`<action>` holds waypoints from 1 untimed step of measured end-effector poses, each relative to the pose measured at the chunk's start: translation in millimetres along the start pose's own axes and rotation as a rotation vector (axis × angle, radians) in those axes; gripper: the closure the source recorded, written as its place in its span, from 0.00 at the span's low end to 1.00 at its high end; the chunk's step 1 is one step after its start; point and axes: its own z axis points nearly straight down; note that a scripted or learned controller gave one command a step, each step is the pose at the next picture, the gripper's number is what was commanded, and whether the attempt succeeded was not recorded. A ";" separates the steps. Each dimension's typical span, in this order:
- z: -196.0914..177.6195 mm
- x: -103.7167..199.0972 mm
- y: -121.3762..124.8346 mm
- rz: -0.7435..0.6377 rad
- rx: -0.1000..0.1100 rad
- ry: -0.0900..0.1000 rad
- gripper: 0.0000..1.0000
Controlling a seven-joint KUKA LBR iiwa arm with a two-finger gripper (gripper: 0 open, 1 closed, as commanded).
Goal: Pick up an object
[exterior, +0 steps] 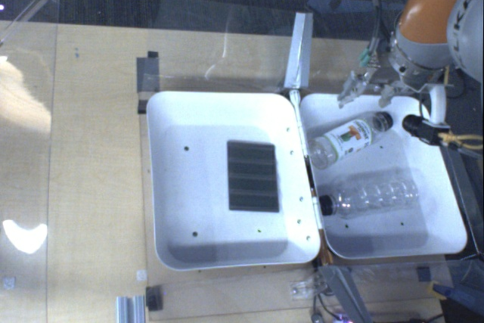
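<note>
Two shallow white bins sit side by side on a pale wooden bench (pixel 83 163). All positions below are given relative to the labelled bottle.

Camera view:

1. The labelled bottle (pixel 348 140) is clear plastic with an orange and green label. It lies on its side in the far half of the right bin (pixel 435 227). Its black cap points toward the bin's far right, and its base lies near the seam between the bins.

2. The unlabelled bottle (pixel 374 195) is also clear, with a black cap. It lies on its side just nearward of the labelled bottle, apart from it, in the same bin. Its cap sits close to the seam.

3. The gripper (pixel 368 93) hangs just beyond the labelled bottle, over the bin's far rim. Its two metal fingers (pixel 350 91) stand apart. Nothing is seen between them, and they touch neither bottle.

4. The arm rises to the right of and beyond the labelled bottle. Its orange band (pixel 429 0) is visible at the upper right.

5. The left bin (pixel 181 193) lies to the left of the labelled bottle, across the seam. A dark ribbed rectangular pad (pixel 253 175) lies flat at the centre of this bin, well apart from the labelled bottle.

6. A grey metal post (pixel 300 49) stands beyond and to the left of the labelled bottle, at the far end of the seam.
</note>
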 end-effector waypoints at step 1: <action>134.2 -24.0 17.0 0.017 -0.006 -0.002 0.00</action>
